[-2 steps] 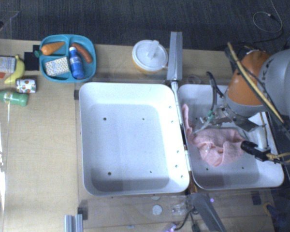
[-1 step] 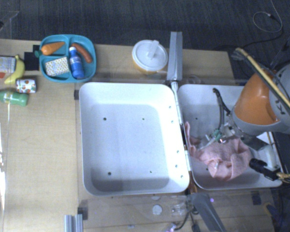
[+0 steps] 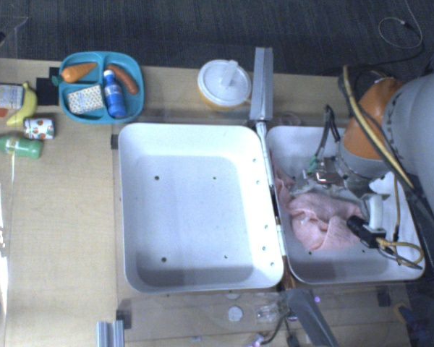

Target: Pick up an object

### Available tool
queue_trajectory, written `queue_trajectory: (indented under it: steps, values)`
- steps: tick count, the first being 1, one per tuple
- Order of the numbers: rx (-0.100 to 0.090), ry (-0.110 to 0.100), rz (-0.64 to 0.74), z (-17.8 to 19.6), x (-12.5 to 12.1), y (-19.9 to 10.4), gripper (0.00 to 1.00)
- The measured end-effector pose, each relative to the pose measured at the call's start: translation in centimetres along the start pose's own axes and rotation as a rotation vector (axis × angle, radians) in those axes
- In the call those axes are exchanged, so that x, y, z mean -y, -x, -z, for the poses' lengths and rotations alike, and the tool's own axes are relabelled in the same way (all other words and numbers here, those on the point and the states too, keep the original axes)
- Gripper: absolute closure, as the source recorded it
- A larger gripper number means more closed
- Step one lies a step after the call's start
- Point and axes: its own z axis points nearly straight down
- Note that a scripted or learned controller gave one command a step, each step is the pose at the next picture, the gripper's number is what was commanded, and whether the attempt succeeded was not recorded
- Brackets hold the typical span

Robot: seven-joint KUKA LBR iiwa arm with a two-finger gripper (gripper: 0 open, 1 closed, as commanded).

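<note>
My end effector (image 3: 320,172) down in right bin (image 3: 333,272), hovering at top edge of pink cloth (image 3: 320,219). Can't tell finger state, too much cabling in way. Cloth bunched mid-bin, only pickable thing there. Left bin (image 3: 195,208) toward bench middle.

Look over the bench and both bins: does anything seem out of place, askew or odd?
Nothing looks spilled or broken. A pink cloth lies crumpled in the right bin, with the gripper just above it. Off the bins, a green bottle and a small can lie on their sides.
</note>
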Motion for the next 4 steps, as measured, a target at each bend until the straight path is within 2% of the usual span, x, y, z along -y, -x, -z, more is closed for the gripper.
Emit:
queue_trajectory:
  steps: [1,2,3,4]
  values:
    - [-0.001,-0.014,0.124,16.3,8.5,0.2,0.00]
    - [-0.003,-0.020,0.130,6.0,8.5,5.8,0.00]
    - [0.001,-0.002,0.214,0.2,6.2,7.9,0.00]
    - [0.002,0.005,0.215,1.3,5.9,7.9,1.00]
